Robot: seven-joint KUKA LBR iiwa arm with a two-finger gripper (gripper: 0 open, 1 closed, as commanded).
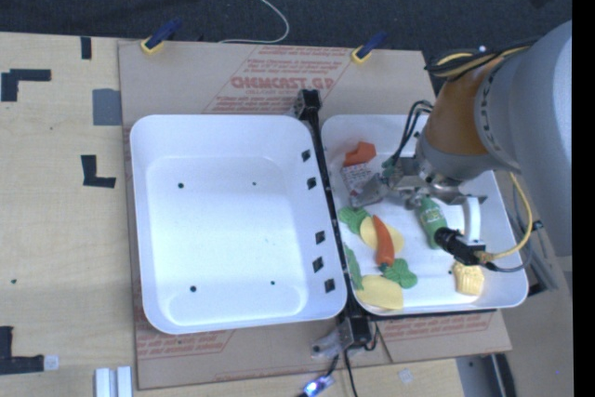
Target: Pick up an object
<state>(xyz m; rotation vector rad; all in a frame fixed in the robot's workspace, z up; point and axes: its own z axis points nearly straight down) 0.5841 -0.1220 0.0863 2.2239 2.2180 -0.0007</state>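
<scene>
We see the jaws low in the right-hand shallow white plastic bin, near its upper left part; whether they are released or clenched we cannot tell, the metal parts blur together under the wrist. Just above them lies a small orange and white packet, close to the black divider between the bins. Just below the jaws sits a cluster: a green leafy plastic toy, an orange carrot-shaped toy lying across a pale yellow round piece, a second green toy and a yellow banana-like toy at the bin's near edge. None of these is visibly between the jaws. To the right, a green bottle-like object lies under the wrist cabling, and a small yellow block rests near the bin's lower right corner.

The grey arm with its orange band covers the upper right of this bin, and a black cable loops over the lower right part. The cluster crowds the strip by the divider. The left-hand white bin adjoins it. Both bins sit on a brown cardboard sheet on the wooden desk.
</scene>
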